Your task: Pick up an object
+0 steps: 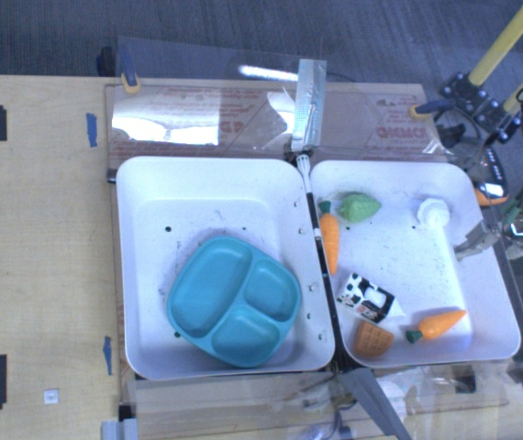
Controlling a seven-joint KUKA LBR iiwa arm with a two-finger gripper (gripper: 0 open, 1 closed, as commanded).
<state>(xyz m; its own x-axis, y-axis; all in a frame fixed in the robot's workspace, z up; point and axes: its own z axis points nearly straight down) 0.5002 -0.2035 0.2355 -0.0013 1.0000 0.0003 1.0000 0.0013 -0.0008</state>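
Two carrots lie in the right bin (509, 324); the nearer carrot (438, 324) sits below-left of the pincer (478, 238), long axis roughly left-right. I cannot tell the pincer's state.

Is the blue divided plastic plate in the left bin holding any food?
Empty. The blue divided plastic plate shows three bare compartments; the toy foods lie in the right bin.

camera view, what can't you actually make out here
- Gripper: at the right bin's right rim, small and blurred; finger state unreadable.
- Black-and-white object: too small to identify.
- White round item: blends into the bin floor; shape unclear.
- Arm: cut off by the right edge.
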